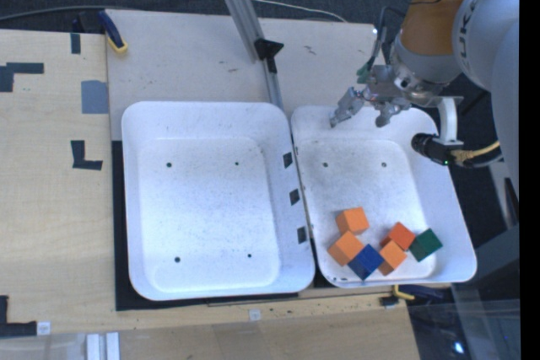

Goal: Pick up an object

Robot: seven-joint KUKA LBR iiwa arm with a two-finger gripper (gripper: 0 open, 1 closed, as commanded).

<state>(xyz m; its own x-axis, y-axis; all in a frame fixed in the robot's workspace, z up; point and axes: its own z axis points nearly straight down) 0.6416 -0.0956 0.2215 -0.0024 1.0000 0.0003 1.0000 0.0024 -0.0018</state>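
I see gripper [361,114] spread wide, nothing between fingers, hanging over far rim of right bin [396,149]. Blocks [371,247] bunched in near corner, well apart from it. My guess: parked high for clear descent.

The arm [472,21] runs off the right edge, and the blue cube [364,261] partly hides an orange cube [344,248].

The grey arm [472,21] reaches in from the right, tool [363,114] spread open, holding nothing.
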